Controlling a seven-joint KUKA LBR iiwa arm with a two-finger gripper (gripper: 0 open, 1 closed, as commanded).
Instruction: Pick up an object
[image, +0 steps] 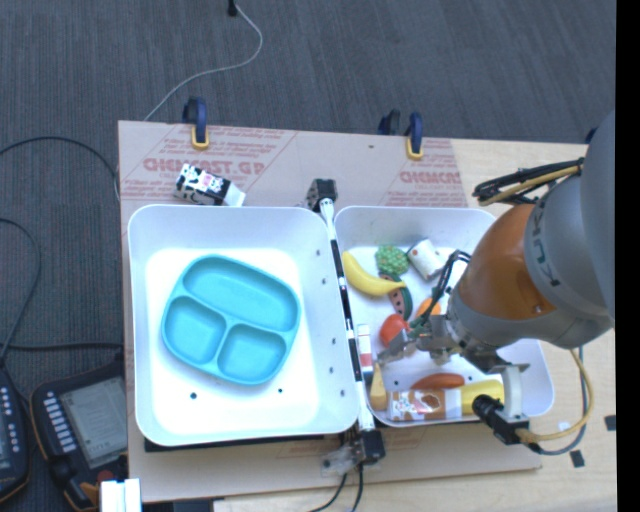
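Grey arm (560, 250) with its orange band looms over the right bin (540, 390), gripper (410, 340) down among the crowded toys, and I cannot tell its grip from here. Just beside it lie a red piece (393, 327) and a banana (368, 278), green toy (392, 261) behind. Over left, the other bin (150, 400) carries a blue divided tray (232, 318), open white floor all round it.

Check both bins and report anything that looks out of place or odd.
Nothing looks spilled or broken. The blue plate lies flat, alone in the left bin. The banana and other toy foods are piled loosely in the right bin, where the tool is working.
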